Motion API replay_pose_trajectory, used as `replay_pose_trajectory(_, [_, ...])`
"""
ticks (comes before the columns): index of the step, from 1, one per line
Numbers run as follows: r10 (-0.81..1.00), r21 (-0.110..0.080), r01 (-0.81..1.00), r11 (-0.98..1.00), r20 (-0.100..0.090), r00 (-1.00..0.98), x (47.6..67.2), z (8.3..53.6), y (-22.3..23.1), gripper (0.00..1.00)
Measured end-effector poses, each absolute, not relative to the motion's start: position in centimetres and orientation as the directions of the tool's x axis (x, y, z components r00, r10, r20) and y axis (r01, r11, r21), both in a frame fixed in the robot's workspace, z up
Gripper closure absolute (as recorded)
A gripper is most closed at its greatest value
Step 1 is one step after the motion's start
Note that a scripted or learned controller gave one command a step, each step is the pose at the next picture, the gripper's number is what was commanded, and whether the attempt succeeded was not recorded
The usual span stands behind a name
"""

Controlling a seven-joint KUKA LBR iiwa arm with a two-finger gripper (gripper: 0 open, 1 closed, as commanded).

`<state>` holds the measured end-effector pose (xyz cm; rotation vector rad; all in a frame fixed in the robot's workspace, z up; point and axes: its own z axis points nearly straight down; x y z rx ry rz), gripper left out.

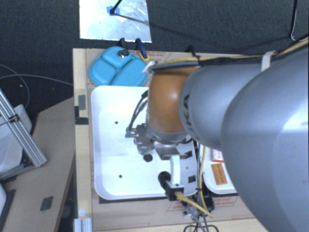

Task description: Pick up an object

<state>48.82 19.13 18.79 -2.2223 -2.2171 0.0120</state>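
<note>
**A white packet with an orange label lies in the right shallow white bin, half hidden under the arm.**

The packet sits near that bin's left wall, just right of the gripper, which hangs over the near right part of the left shallow white bin. Whether the gripper is open or closed cannot be told, because the grey arm covers it. A blue moulded plastic tray rests beyond the left bin's far edge. A good pick likely means shifting right across the shared rim, centring over the packet, then descending squarely before closing.
</note>
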Motion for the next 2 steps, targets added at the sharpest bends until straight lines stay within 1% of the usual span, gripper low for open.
replay_pose_trajectory(1, [1.0, 0.012, 1.0, 0.008, 0.007, -0.008, 48.7, 31.4, 22.8, 1.0])
replay_pose_trajectory(2, [1.0, 0.0, 1.0, -0.004, -0.001, 0.004, 50.6, 27.7, 17.6, 1.0])
